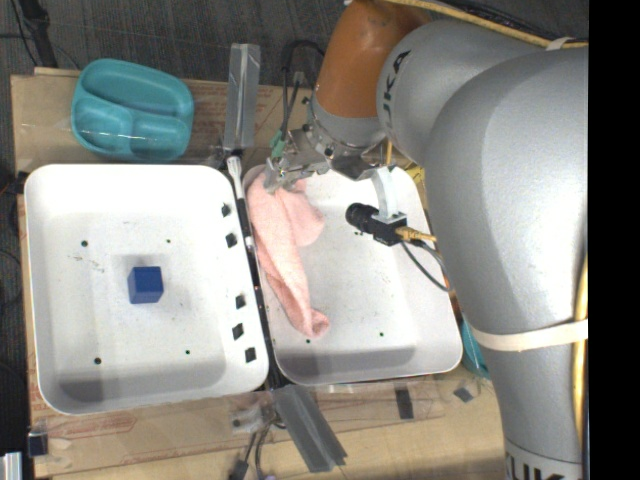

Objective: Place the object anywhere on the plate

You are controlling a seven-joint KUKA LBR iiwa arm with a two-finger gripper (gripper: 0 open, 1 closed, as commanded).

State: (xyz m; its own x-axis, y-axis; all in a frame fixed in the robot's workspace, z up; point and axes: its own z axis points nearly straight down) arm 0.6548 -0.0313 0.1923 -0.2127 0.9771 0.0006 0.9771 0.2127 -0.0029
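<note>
Far left of the pincer and slightly above it, a teal plate with 3 compartments sits on the bench beyond the left bin. Down-left of the pincer, 1 blue cube rests on that bin's floor. The pincer hangs at the upper left corner of the right bin; whether it is open or closed cannot be told. A pink cloth trails from just beneath it down the bin.
</note>
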